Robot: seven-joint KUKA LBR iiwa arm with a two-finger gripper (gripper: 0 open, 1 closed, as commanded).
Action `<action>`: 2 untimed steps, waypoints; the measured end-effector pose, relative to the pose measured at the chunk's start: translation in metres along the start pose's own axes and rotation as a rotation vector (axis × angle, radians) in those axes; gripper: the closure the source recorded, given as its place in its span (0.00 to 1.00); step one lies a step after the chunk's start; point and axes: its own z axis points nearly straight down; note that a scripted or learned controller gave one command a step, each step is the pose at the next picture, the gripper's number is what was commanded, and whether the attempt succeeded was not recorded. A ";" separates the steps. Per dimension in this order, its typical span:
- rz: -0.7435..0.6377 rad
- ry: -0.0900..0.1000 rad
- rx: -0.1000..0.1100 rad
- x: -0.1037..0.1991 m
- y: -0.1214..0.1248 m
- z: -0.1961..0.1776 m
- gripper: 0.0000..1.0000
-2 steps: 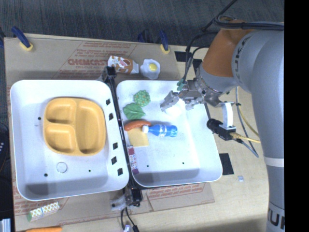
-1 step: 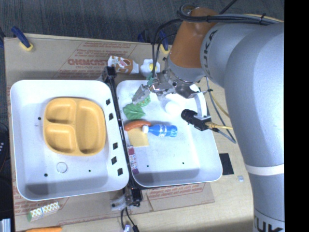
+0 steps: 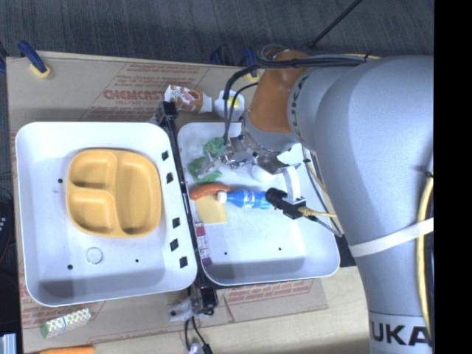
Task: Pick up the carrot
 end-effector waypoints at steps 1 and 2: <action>0.198 -0.001 -0.002 0.028 0.031 -0.144 0.00; 0.535 0.000 -0.001 0.033 0.031 -0.274 0.00</action>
